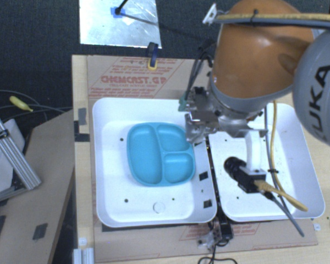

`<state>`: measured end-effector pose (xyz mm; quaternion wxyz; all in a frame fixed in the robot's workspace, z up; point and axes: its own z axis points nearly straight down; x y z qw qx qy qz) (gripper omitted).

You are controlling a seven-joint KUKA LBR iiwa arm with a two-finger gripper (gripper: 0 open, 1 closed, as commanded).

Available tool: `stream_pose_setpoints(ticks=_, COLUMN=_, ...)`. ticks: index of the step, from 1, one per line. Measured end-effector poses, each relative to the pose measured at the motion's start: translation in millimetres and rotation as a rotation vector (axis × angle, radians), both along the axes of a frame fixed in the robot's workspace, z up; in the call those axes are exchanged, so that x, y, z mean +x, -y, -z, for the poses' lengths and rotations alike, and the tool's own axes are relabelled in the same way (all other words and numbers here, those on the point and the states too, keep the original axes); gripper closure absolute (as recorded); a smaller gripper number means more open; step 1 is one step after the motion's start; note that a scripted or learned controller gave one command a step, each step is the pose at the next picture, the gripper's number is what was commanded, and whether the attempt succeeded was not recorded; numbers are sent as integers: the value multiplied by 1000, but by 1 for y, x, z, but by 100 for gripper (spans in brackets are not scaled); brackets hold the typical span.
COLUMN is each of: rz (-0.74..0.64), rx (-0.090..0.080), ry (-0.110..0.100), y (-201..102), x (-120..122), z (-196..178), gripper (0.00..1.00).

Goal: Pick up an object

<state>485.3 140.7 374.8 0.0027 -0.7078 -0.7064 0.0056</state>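
a: where is the thing to pick up?

b: the one loose thing i see is the blue plate (pixel 157 161), a divided one lying flat in the left bin (pixel 113 202). it spreads out below the end effector (pixel 193 131) and to its left in the view. the end effector hangs over the plate's upper right corner.

a: is the end effector spread or pressed together?

b: i cannot tell, the big wrist covers it. i cannot tell either whether it touches the plate.

a: so how should this step be done well?

b: my judgement: a flat plate offers little but its raised rim, so the grasp should straddle that rim squarely and not land on the smooth floor of a compartment. the wall shared with the right bin (pixel 302 147) runs just beside the end effector, so there is little room on that side. come straight down, close firmly, and lift slowly, since a plate held by one edge will likely droop or slip.
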Motion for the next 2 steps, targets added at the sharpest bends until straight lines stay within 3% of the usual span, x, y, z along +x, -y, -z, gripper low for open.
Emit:
stream_pose_setpoints(ticks=1, rz=-8, rx=6, ry=16, y=-18, x=1, z=-35, gripper=100)
stream_pose_setpoints(ticks=2, rz=0, rx=7, ry=22, y=20, x=2, z=-117, gripper=100)
